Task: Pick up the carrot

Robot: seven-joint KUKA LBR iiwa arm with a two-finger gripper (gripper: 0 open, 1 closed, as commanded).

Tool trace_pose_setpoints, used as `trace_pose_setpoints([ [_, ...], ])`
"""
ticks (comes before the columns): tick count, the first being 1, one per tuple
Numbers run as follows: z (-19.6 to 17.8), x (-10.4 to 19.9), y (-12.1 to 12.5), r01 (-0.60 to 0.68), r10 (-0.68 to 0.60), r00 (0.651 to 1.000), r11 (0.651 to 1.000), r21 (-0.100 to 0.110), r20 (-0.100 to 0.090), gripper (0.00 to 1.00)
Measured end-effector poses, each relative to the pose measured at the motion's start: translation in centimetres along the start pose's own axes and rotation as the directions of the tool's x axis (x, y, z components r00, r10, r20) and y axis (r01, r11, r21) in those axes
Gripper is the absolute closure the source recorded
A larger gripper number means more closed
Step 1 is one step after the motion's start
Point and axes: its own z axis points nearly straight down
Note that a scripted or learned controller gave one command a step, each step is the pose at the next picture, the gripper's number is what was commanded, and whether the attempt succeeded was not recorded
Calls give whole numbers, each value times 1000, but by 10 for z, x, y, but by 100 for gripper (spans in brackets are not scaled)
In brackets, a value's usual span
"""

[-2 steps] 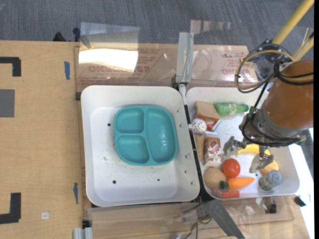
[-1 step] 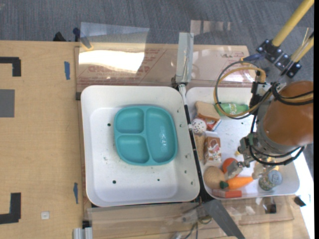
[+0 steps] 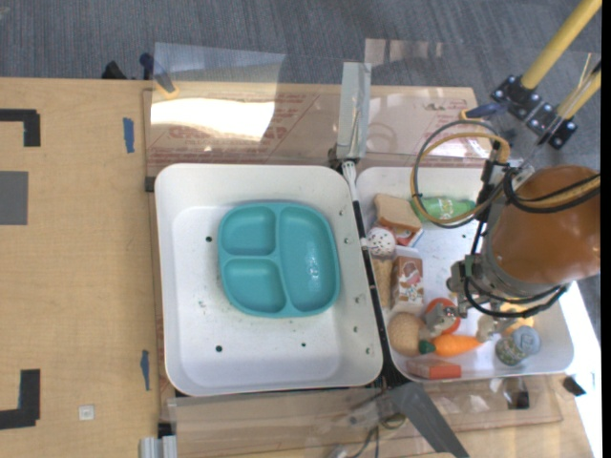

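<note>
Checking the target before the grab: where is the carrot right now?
The carrot lies near the front of the right bin, just right of a potato and below the arm.

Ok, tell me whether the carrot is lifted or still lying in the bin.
Still lying in the right bin: the carrot rests flat on the floor among the other items.

One fixed camera looks down at a slant on both white bins (image 3: 181, 256) from above.
</note>
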Motion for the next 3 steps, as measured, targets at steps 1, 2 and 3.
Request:
trace_pose_setpoints([
  [1, 0, -1, -1, -22, 22, 1000, 1000, 6, -1, 0],
  [2, 0, -1, -1, -72, 72, 997, 997, 6, 1, 0],
  [3, 0, -3, -1, -110, 110, 994, 994, 8, 0, 0],
])
